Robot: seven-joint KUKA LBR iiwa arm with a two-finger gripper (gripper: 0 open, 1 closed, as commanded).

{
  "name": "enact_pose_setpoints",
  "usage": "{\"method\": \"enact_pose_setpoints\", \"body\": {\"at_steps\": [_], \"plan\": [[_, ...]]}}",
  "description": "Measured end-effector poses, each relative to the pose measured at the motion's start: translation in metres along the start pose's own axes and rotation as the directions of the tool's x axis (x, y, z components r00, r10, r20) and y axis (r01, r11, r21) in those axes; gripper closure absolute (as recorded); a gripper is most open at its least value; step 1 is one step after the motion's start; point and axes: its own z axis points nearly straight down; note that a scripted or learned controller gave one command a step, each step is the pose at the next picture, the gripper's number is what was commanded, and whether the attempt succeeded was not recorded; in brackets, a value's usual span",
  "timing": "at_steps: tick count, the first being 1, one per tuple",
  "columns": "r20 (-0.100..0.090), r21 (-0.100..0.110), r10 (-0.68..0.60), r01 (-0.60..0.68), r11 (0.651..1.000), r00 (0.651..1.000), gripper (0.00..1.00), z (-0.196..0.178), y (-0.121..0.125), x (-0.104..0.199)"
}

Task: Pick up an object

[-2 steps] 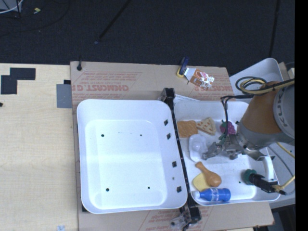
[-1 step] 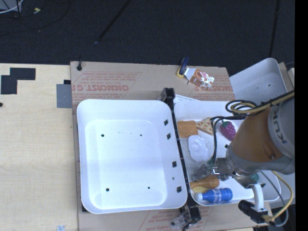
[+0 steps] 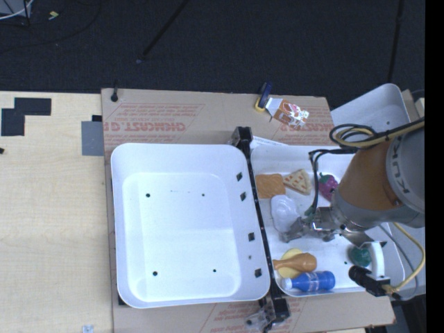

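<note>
A blue bottle and a tan drumstick toy lie just below the claw. A clear object sits just above it. Whether the claw is parted or closed, I cannot tell.

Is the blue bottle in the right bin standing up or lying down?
Lying down. The blue bottle rests on its side along the right bin's near edge, its white end pointing toward the left bin.

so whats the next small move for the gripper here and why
Probably a short descent onto the clear plastic piece. The gripper hovers in the right bin just below it, and nothing shows between its fingers. The toast slice and the blue bottle lie farther off, so the clear piece looks the nearest target.
</note>
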Motion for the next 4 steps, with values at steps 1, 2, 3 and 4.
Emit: {"method": "enact_pose_setpoints", "body": {"at_steps": [1, 2, 3, 4], "plan": [[-0.002, -0.003, -0.004, 0.004, 1.0, 1.0, 0.0, 0.0, 0.067, 0.031], [-0.001, -0.002, -0.002, 0.002, 1.0, 1.0, 0.0, 0.0, 0.12, 0.042], [0.001, 0.008, 0.009, -0.009, 1.0, 1.0, 0.0, -0.003, 0.037, -0.031], [-0.001, -0.003, -0.007, 0.007, 1.0, 1.0, 0.0, 0.0, 0.111, 0.049]]}}
